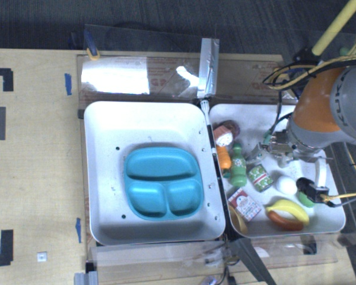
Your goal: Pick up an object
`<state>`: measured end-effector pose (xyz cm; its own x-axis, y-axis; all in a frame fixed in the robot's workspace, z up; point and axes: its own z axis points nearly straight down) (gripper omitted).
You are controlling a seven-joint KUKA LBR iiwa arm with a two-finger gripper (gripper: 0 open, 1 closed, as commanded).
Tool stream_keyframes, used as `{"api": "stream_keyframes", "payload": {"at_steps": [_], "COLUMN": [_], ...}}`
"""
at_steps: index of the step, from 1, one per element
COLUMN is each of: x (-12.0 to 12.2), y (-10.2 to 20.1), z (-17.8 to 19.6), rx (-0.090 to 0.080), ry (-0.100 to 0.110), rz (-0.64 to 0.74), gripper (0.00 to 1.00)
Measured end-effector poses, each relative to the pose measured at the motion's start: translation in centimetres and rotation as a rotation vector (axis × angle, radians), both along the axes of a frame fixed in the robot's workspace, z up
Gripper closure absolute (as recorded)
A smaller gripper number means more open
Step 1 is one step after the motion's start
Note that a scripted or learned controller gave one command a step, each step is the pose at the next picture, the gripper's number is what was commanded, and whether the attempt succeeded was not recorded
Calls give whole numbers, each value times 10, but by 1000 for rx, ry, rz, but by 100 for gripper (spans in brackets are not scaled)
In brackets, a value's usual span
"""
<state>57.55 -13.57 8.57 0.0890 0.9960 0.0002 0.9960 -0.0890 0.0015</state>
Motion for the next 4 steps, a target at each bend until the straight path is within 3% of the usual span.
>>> {"api": "stream_keyframes", "payload": {"at_steps": [1, 2, 3, 4], "x": [-83, -78, -93, -93], "y": [35, 29, 33, 34], "z": [1, 46, 1, 8], "rx": [-1, 1, -6, -4], "ry": [-2, 5, -9, -6], "rz": [138, 205, 152, 150], "gripper": [0, 0, 0, 100]}}
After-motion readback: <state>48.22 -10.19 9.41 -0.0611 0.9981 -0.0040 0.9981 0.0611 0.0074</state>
